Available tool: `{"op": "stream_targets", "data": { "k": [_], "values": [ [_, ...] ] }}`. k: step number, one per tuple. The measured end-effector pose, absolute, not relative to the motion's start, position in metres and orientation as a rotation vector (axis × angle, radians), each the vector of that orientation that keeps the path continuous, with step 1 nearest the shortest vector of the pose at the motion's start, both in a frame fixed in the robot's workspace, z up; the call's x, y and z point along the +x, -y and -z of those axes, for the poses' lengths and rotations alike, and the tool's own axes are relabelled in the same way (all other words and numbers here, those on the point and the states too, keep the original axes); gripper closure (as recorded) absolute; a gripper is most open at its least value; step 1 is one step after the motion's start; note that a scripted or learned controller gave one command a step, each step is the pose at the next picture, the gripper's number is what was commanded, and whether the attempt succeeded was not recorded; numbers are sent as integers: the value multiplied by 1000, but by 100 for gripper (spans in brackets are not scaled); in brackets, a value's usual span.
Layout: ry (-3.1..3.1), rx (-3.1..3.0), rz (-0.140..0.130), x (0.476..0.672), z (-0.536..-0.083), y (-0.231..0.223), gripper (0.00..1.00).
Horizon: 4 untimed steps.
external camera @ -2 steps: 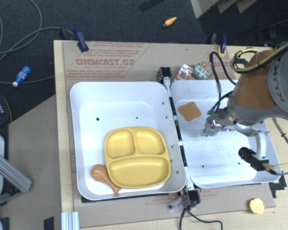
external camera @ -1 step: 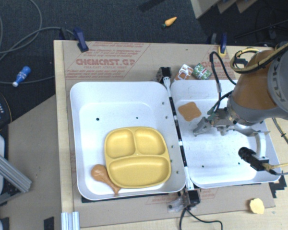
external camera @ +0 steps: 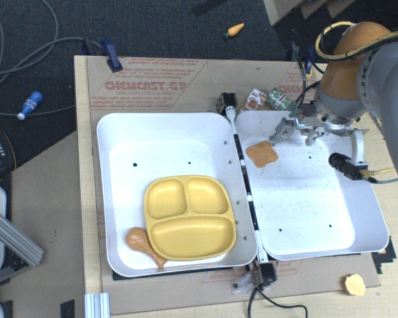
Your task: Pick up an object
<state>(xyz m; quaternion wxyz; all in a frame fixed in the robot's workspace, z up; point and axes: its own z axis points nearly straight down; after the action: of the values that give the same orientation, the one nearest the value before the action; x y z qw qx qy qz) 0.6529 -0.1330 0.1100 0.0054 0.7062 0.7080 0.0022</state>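
Note:
A flat brown toast-like piece point(external camera: 261, 154) lies in the right bin point(external camera: 318, 224), close to its left wall. My gripper point(external camera: 296, 134) hangs over the back of that bin, just right of and behind the brown piece. It is open, with bare bin floor between its fingers point(external camera: 279, 133). In the left bin point(external camera: 119, 144) a yellow divided plate point(external camera: 189, 216) rests at the front. A tan toy drumstick point(external camera: 142, 242) lies against the plate's left front edge.
Small crumpled packets point(external camera: 266, 99) sit on the bench behind the right bin. A blue clamp point(external camera: 111, 55) grips the bench's back left edge. A yellow chunk point(external camera: 353, 284) lies on the bench at front right. The arm's cable and black fitting point(external camera: 345, 165) hang over the right bin.

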Motion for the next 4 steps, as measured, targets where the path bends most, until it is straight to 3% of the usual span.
{"op": "stream_targets", "data": {
  "k": [1, 2, 3, 4],
  "values": [
    [-2225, 2221, 2, 650, -83, 104, 0],
    [-2223, 2221, 2, 638, -85, 94, 0],
    [-2217, 2221, 0, 644, -85, 120, 0],
    [-2218, 2216, -4, 645, -96, 119, 100]
  ]
}}
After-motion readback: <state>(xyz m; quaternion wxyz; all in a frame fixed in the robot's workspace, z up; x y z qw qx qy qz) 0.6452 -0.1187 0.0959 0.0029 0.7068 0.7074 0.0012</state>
